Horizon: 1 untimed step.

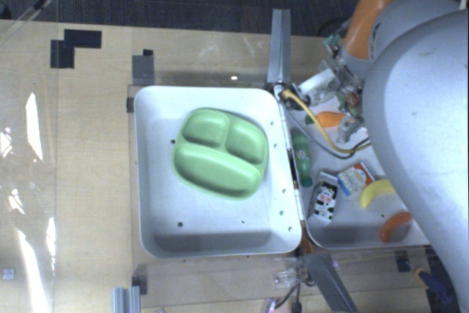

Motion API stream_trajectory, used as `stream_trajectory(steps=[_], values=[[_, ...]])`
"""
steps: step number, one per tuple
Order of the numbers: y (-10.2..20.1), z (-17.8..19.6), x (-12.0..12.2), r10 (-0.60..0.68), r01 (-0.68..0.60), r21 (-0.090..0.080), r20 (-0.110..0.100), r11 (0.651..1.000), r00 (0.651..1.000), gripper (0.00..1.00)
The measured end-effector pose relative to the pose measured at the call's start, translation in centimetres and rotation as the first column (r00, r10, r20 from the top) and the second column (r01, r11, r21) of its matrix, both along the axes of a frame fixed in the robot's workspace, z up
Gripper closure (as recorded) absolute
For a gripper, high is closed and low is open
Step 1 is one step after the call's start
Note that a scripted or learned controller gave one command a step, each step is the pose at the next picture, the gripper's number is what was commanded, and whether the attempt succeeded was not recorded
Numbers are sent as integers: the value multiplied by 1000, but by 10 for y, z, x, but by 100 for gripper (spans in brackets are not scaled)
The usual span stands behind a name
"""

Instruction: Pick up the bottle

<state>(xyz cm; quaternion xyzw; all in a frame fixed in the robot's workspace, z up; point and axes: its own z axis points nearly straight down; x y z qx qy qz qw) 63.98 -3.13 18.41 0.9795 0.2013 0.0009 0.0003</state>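
Note:
The bottle (301, 155) is green and lies along the left wall of the right bin (344, 234), its length running front to back. My gripper (346, 108) hangs over the back part of that bin, up and to the right of the bottle and apart from it. It is just above an orange, carrot-like item (330, 119). The grey arm with its orange band (370, 7) covers the bin's right side. A yellow cable (322, 134) loops from the wrist down over the bin.
The left bin (150, 179) holds a green divided tray (220, 152). In the right bin lie a black-and-white box (325, 201), a red-and-white packet (353, 179), a yellow banana (377, 192) and an orange item (395, 226). A metal post (278, 48) stands behind the bins' shared wall.

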Motion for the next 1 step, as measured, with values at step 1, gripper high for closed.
stream_trajectory(steps=[1], values=[[48,44,20,-134,134,2,2,991,991,0]])
